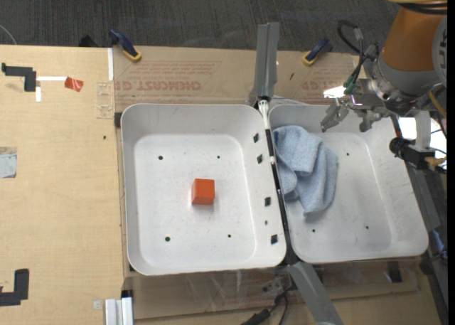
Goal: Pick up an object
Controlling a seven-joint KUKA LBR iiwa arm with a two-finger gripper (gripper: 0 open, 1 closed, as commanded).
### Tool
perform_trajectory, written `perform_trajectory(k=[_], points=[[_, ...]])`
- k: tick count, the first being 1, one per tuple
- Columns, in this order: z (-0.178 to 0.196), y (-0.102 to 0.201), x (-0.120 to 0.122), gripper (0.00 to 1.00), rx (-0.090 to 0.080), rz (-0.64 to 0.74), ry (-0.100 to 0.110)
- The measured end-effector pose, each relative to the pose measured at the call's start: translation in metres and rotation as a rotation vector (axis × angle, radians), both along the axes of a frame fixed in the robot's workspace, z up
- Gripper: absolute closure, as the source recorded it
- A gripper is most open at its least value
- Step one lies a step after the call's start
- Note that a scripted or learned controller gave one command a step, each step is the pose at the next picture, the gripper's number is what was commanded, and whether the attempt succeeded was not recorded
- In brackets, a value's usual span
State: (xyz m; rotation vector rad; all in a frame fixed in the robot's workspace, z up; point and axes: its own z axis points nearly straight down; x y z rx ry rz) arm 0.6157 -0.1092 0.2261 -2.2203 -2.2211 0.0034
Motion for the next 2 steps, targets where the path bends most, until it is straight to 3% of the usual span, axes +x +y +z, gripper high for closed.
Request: perform_trajectory(k=[1, 2], points=[[-0.078, -0.017, -0.040, 0.00, 0.001, 0.250, -0.001], [-0.135, -0.015, -0.066, 0.00, 0.001, 0.152, 0.000]])
